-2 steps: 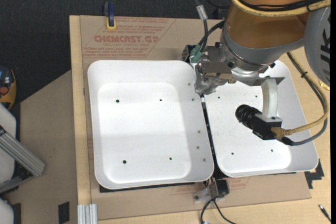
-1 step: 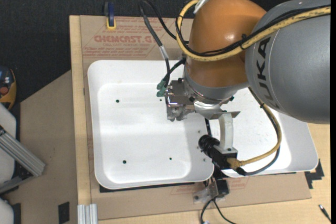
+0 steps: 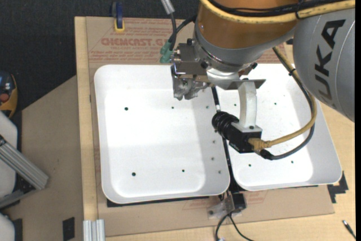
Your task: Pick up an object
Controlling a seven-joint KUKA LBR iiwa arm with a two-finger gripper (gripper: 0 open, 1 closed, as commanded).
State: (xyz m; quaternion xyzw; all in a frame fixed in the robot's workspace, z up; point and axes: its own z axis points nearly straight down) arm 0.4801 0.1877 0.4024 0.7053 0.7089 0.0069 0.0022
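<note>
My gripper (image 3: 185, 88) hangs over the far right part of the left white bin (image 3: 141, 138), close to the divide between the two bins. The big orange band and grey wrist (image 3: 248, 3) sit above it and hide the far middle of both bins. From this angle nothing can be seen held at the gripper. The bin floor that shows carries small dark dots.
The right white bin (image 3: 287, 169) lies beside the left one, partly covered by the arm. A white bracket with a black fitting (image 3: 237, 132) and a tan cable (image 3: 293, 135) hangs over the divide. A blue clamp (image 3: 118, 15) sits at the board's far edge.
</note>
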